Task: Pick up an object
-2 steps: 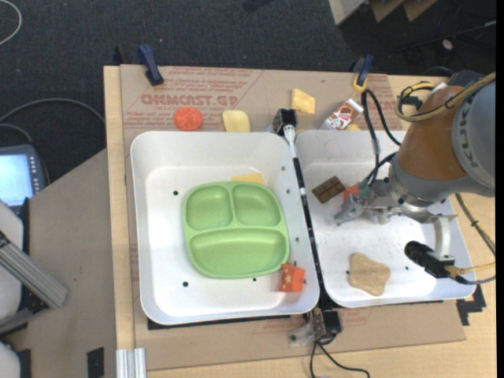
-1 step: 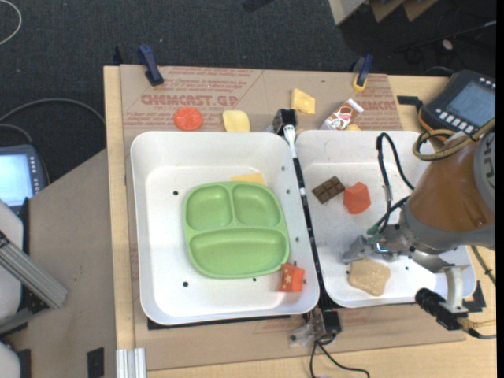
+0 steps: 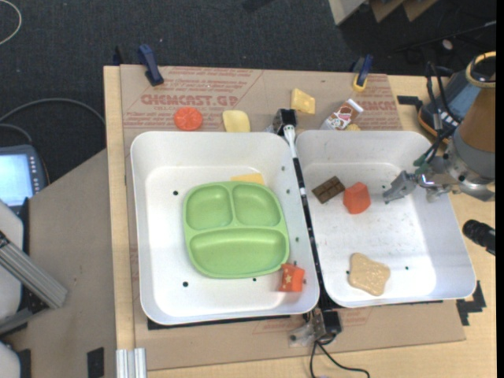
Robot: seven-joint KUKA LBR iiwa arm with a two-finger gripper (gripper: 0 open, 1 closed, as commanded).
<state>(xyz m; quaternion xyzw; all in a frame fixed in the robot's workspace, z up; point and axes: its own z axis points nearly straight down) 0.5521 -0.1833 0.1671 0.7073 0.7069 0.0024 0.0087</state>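
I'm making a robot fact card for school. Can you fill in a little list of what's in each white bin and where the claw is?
left bin: green divided plate, small orange block at the plate's near right corner, pale yellow piece behind the plate
right bin: brown block, red block beside it, tan flat piece near the front
claw: over the right bin, right of the red block, holding nothing
behind the bins: orange disc, yellow pieces

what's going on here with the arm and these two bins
A grey robot arm reaches in from the right, its gripper low inside the right bin, beside a red block and a brown block. Nothing is between its fingers yet. The left bin holds a green divided plate.
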